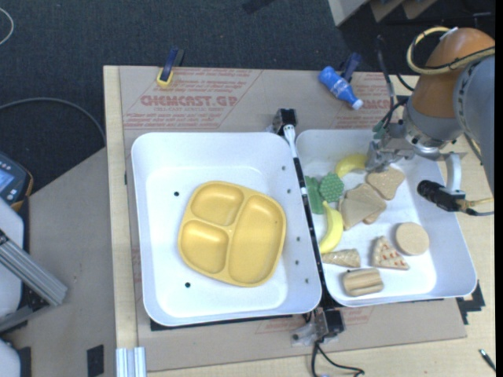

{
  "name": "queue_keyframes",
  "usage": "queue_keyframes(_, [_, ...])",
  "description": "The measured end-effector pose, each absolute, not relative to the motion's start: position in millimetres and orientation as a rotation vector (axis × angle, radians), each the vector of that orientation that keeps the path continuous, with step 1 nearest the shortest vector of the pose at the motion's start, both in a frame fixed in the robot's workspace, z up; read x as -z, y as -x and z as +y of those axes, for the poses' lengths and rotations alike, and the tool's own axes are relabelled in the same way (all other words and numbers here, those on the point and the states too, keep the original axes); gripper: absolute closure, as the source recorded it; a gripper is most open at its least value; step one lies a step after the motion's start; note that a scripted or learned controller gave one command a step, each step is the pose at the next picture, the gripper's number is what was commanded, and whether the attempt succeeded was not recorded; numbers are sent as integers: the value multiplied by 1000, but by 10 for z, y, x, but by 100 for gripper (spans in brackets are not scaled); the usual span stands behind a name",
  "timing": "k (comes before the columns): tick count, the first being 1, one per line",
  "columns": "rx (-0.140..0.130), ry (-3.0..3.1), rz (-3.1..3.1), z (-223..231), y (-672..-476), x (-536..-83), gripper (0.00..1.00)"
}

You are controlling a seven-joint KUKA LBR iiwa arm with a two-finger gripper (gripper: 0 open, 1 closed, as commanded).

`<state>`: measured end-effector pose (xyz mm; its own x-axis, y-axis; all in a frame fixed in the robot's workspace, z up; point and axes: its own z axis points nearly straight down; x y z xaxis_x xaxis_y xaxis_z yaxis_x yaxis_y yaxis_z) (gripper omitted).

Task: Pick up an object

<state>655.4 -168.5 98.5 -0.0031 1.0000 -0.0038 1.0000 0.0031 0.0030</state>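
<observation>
A brown board (pixel 196 93) printed with red lettering lies on dark grey carpet (pixel 78 22) crossed by cables.

**Inspector A:** Bins?

**Inspector B:** Two white bins: left bin (pixel 149 210), right bin (pixel 452 261).

**Inspector A:** Left bin contents?

**Inspector B:** One yellow divided tray (pixel 232 232), three compartments.

**Inspector A:** And around the gripper (pixel 380 157)?

**Inspector B:** Two bread slices (pixel 385 183) (pixel 361 205) just below it. Two yellow bananas (pixel 350 164) (pixel 333 230) and one green piece (pixel 325 189) toward the divider. Further below: one round biscuit (pixel 411 239), one pizza wedge (pixel 389 254), one pale wedge (pixel 341 258), one tan cylinder (pixel 362 281).

**Inspector A:** Outside the bins?

**Inspector B:** One blue clamp (pixel 339 85), one yellow-tipped clamp (pixel 167 69).
</observation>
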Motion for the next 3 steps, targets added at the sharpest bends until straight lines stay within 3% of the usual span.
queue_keyframes(3, [-5, -2215, 2218, -1831, -6624, -2280, 100])
